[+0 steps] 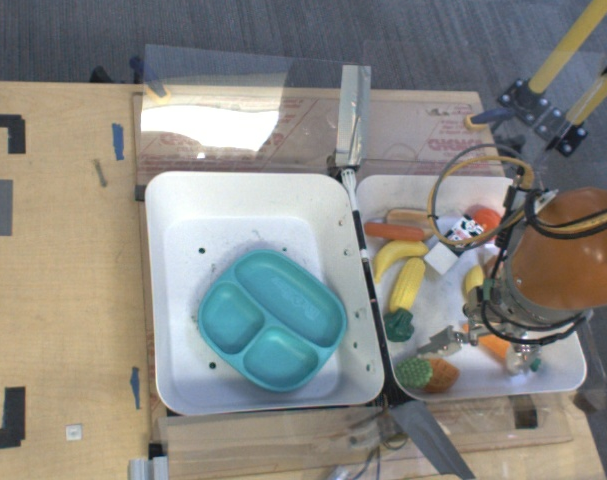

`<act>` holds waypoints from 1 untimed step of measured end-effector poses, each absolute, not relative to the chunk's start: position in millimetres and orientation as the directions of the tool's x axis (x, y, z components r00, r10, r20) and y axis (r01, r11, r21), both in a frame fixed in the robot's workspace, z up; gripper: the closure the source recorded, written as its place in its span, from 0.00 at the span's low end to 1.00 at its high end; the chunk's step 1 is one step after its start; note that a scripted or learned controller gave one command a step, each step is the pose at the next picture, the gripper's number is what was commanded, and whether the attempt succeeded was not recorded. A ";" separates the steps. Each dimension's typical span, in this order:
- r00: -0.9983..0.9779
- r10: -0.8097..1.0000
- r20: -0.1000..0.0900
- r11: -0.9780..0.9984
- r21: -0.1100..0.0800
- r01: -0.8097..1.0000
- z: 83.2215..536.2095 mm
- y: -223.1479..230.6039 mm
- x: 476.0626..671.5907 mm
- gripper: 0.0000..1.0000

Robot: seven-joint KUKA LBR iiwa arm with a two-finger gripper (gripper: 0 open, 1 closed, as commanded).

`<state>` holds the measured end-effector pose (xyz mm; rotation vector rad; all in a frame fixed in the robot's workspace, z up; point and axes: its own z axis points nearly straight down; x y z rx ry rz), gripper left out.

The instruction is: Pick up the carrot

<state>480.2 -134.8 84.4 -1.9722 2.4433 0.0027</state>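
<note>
Claw beside smooth tapered orange carrot.

Two white bins sit on a tan bench. The divided plate is teal. The carrot is orange-red, the banana and corn yellow. The arm is orange with black cables. One small toy is black-and-white spotted.

one fixed overhead camera, angled down, both white bins in view, arm entering right
</note>
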 end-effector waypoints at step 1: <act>-0.214 -0.977 -0.006 0.214 -0.008 -0.977 96.8 -133.3 483.3 1.00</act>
